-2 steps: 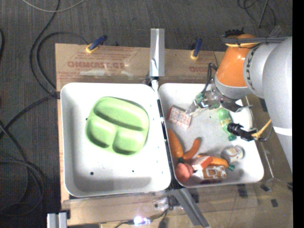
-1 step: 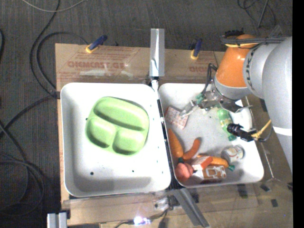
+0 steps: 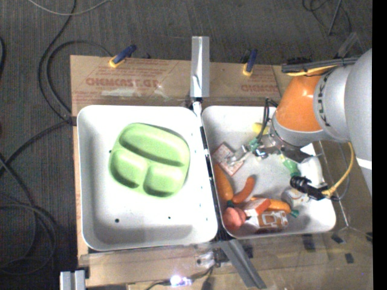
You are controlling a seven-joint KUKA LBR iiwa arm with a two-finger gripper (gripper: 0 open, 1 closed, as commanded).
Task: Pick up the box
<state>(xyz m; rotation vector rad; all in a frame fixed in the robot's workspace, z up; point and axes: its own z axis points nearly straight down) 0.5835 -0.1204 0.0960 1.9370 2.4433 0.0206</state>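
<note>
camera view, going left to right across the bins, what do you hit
green tray in the left bin → orange carrot → small box near the right bin's front → arm's orange band

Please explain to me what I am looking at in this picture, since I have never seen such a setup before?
This is one picture from a fixed camera above a bench, looking down at a slant. The big grey and orange shape on the right is a robot arm; it reaches in over the right bin. Its gripper is the grasping part at the end, low above that bin; I cannot tell whether it holds anything.

Two shallow white bins sit side by side. The left bin holds a green tray with three compartments. The right bin holds a jumble of small items: a carrot, a sausage, a small box beside the gripper, and an orange carton near the front.

The job is to pick up the box.
</note>
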